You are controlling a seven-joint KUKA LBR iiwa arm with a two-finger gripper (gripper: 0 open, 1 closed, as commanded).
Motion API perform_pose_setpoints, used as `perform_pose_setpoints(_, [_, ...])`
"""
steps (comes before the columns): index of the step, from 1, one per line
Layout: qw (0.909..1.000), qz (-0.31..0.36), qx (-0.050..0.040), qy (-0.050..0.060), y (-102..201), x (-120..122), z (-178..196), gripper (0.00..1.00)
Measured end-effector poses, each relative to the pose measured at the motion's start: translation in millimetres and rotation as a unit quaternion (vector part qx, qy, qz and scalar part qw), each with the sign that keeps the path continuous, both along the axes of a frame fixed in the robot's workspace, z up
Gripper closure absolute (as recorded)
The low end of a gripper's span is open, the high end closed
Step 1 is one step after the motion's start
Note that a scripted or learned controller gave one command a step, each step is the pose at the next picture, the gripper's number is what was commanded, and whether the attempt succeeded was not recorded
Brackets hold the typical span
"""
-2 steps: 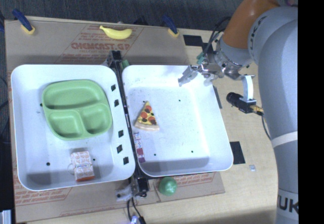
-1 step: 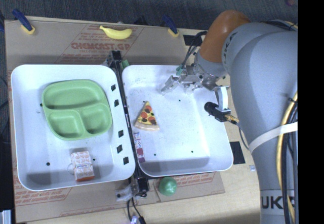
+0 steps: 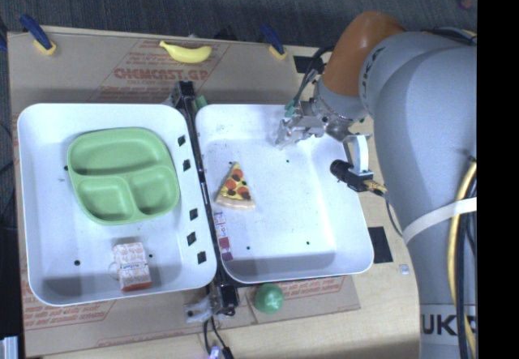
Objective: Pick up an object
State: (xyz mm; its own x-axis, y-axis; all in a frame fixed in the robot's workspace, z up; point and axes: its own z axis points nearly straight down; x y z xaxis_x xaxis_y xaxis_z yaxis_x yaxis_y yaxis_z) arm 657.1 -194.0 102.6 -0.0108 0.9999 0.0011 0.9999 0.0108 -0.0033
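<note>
A toy pizza slice [image 3: 235, 186] lies flat in the left part of the right bin [image 3: 324, 228], point toward the back. My gripper [image 3: 289, 130] hangs over the back of that bin, to the right of and behind the slice, and well apart from it. Nothing shows between its fingers. In the left bin [image 3: 32, 211] sit a green divided tray [image 3: 122, 173] and, near the front, a small red and white packet [image 3: 130, 264].
A yellow toy banana [image 3: 186, 50] lies on the cardboard behind the bins and a green ball [image 3: 268, 297] in front of the right bin. Blue clamps [image 3: 36, 33] hold the cardboard's back edge. The arm's grey bulk covers the right side.
</note>
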Motion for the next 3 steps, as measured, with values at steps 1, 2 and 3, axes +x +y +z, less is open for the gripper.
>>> perform_pose_setpoints(1, [1.0000, -0.002, 0.0005, -0.002, 86, 1, 82, 1.00])
perform_pose_setpoints(2, [1.0000, -0.003, 0.0001, -0.001, 85, 0, 81, 0.00])
perform_pose_setpoints(3, [1.0000, -0.004, -0.0006, 0.001, -6, -2, -12, 0.00])
